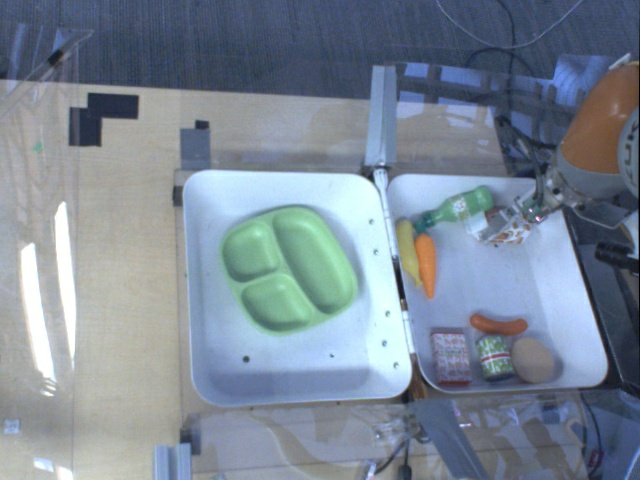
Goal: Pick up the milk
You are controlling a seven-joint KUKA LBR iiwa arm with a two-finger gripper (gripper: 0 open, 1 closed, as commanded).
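**Claw at the milk, right bin**

The claw (527, 211) sits at the right bin's (560, 298) far edge, touching the milk (503, 230). Its grip state: cannot tell. A green bottle (458, 208) lies just beside.

Claw (528, 214) over right bin (560, 298) far edge, touching milk (503, 230); green bottle (458, 208) beside.

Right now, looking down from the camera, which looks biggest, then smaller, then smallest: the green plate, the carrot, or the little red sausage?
1. Green plate, by far the largest.
2. Carrot.
3. Red sausage, a bit shorter and thinner than the carrot.
The last two are close, but all three lie flat in the bins, so nearness hardly matters.
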